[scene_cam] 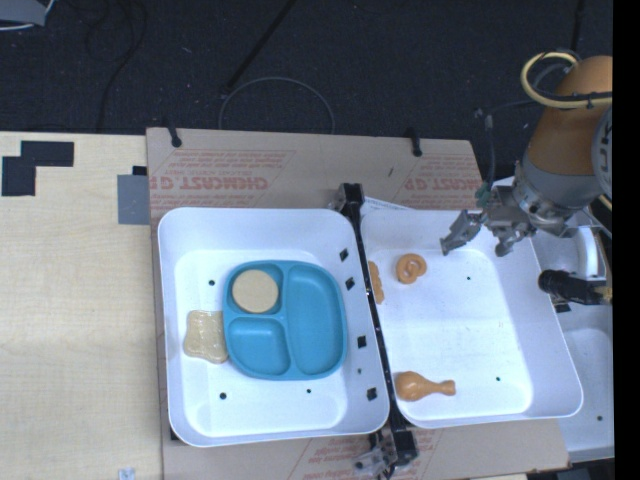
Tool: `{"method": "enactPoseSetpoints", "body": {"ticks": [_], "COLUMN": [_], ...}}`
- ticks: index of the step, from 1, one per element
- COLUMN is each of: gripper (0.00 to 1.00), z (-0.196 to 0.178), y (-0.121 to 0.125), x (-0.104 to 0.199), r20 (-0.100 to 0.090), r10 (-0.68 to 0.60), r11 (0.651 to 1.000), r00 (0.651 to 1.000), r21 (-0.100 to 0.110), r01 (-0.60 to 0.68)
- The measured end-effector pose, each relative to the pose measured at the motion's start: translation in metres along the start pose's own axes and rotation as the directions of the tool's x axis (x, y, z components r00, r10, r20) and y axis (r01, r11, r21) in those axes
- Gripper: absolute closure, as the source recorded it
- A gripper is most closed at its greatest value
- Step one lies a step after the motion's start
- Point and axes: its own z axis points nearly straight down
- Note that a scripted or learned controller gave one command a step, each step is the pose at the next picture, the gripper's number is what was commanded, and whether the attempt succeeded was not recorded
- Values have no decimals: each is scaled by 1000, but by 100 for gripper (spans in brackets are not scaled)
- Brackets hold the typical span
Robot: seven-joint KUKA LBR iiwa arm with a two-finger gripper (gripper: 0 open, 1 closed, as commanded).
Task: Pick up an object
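the claw (482,232) hangs over the right bin's (540,388) far edge with its fingers spread and nothing between them, so no pick is made yet. in that bin lie three food toys: a ring-shaped pastry (410,268), a drumstick (423,387) and a small piece (375,280) against the divider. the left bin (190,238) holds one blue tray (300,328) carrying one round cookie (254,291), with one pale slice (205,336) beside it.

Even, fairly bright overhead light; the two shallow white plastic bins (200,243) glow almost washed out, shadows soft, dark carpet floor (300,48) murky, overall slightly grainy and soft
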Motion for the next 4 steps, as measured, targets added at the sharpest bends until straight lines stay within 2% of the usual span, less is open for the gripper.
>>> {"method": "enactPoseSetpoints", "body": {"ticks": [1, 2, 4], "gripper": [0, 0, 0], "z": [-9, 40, 117], "y": [3, -6, -6], "x": [0, 3, 6], "r20": [2, 1, 1], "r10": [-2, -2, -1], "r11": [1000, 1000, 1000], "r00": [1000, 1000, 1000], "r21": [-14, -9, -10], "r01": [2, 2, 1]}}
